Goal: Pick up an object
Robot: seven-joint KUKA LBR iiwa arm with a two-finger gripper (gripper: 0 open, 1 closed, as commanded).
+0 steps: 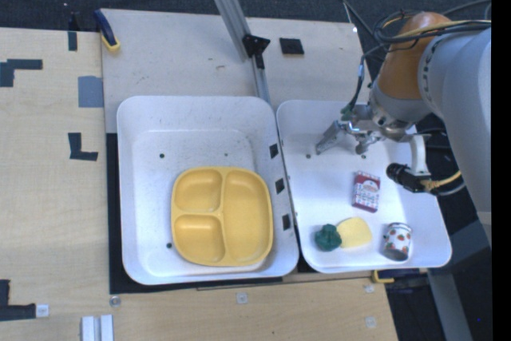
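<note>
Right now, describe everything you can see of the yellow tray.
The yellow tray is a rounded-corner plate of what looks like plastic, split by raised ridges into three compartments, one tall on the right and two stacked on the left. It lies flat, face up, in the lower part of the left bin, slightly rotated, nothing resting in it.

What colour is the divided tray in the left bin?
Yellow; the tray shows best in the camera view.

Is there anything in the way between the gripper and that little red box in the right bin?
Nothing visible. The gripper hangs over the upper part of the right bin, and bare white floor lies between it and the red box. The other items sit lower.
</note>
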